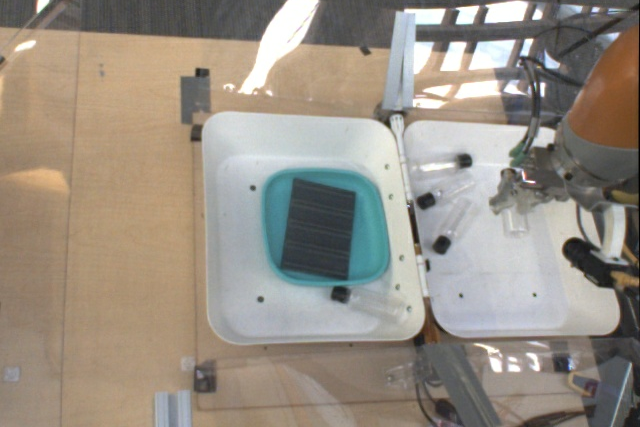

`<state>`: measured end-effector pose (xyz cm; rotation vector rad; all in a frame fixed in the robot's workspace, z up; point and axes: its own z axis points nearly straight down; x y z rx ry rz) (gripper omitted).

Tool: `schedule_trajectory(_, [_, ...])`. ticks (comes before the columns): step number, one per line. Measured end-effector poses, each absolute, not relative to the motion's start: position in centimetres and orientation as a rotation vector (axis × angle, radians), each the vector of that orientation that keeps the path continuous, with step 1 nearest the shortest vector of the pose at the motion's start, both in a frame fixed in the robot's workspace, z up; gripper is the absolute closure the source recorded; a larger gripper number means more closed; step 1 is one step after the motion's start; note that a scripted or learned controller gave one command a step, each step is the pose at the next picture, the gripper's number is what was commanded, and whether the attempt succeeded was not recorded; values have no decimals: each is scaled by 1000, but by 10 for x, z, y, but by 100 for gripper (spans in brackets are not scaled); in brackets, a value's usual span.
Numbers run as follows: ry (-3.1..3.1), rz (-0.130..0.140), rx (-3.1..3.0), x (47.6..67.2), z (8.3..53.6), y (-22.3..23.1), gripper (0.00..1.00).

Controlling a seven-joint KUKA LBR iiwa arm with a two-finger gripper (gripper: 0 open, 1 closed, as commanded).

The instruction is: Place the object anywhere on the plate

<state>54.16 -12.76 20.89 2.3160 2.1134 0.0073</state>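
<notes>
A teal plate (374, 237) lies in the middle of the left bin (230, 245). A dark ribbed rectangular slab (320, 228) rests flat on the plate and covers most of its centre. A clear vial with a black cap (368, 300) lies in the left bin just off the plate's lower right rim. My gripper (510, 200) hangs over the upper middle of the right bin (520, 305), well to the right of the plate. Something pale and clear shows at its tip, too faint to identify.
Three clear vials with black caps lie in the right bin's left part: one near the top (452, 161), one below it (440, 193), one lower (447, 231). The arm's orange band (610, 90) and black cables (592, 260) cover the bin's right side.
</notes>
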Motion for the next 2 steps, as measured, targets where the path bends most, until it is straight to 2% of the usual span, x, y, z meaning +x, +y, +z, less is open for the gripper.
schedule_trajectory(1, [2307,5,2127,539,123,-85,100])
schedule_trajectory(2, [2216,8,2221,511,186,-14,100])
